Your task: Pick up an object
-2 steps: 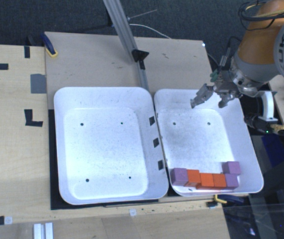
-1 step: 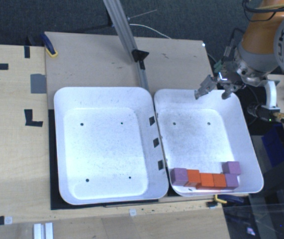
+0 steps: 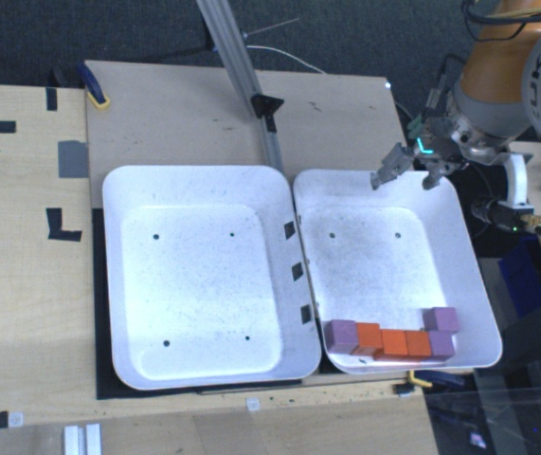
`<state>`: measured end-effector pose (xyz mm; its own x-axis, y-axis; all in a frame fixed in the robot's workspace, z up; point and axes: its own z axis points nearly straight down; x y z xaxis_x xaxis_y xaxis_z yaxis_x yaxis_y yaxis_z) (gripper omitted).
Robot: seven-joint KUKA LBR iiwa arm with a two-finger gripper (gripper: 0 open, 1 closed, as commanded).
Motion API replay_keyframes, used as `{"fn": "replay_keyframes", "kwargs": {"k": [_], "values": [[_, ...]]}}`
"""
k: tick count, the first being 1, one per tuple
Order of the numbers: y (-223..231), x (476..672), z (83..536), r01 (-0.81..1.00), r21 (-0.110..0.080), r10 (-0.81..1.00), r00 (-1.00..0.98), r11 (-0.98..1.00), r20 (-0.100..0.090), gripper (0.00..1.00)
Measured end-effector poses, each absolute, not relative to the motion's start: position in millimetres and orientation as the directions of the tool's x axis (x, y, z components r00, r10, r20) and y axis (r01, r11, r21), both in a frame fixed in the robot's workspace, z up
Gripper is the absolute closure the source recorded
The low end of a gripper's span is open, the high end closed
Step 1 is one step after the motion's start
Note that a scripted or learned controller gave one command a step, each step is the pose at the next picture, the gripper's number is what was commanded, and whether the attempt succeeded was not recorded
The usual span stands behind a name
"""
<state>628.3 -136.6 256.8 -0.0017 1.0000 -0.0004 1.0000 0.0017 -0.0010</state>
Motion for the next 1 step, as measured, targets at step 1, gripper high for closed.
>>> {"fn": "replay_keyframes", "kwargs": {"k": [1], "values": [[-161.6,631.2,260.9,1.000,0.000,1.000,0.001,-0.001,-0.001,0.00]]}}
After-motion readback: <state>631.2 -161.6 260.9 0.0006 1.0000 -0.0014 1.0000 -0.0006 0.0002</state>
